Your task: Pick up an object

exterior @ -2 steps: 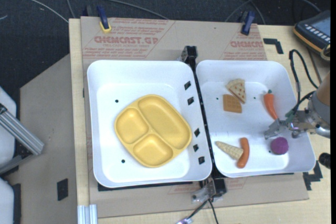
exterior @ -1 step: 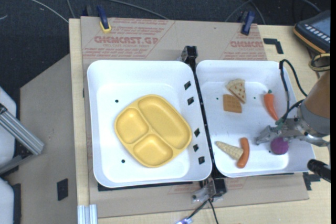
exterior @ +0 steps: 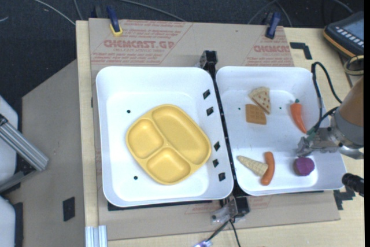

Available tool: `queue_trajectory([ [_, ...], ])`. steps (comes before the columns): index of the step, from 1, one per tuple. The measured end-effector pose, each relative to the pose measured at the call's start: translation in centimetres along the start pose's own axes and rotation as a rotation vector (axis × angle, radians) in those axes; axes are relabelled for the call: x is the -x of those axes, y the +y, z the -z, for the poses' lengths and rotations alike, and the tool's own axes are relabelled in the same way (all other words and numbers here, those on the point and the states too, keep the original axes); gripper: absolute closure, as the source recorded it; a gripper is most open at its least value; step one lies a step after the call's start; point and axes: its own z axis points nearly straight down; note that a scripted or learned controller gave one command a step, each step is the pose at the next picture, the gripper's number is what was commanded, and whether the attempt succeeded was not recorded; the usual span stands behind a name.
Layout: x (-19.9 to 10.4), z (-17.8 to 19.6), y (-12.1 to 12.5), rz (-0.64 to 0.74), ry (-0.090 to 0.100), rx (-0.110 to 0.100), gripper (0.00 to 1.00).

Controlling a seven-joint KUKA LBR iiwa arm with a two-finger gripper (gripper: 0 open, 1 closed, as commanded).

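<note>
Just below the gripper (exterior: 307, 148), nearest the camera, a purple ball (exterior: 304, 166) lies on the floor of the right bin (exterior: 231, 124), close under the fingertips but not between them; whether the fingers are apart or together cannot be told. To its left lie a sausage (exterior: 267, 168) and a cone (exterior: 252, 165), above it a carrot (exterior: 298, 115). Farther left are a cracker (exterior: 255, 114) and a wedge (exterior: 261, 99), with a yellow tray (exterior: 167, 143) in the left bin (exterior: 110, 124) beyond.
</note>
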Motion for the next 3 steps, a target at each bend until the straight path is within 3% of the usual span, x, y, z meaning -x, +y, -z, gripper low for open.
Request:
queue_trajectory([
  [3, 0.0, 19.2, 0.0, 0.002, -0.007, 0.009, 1.0],
])
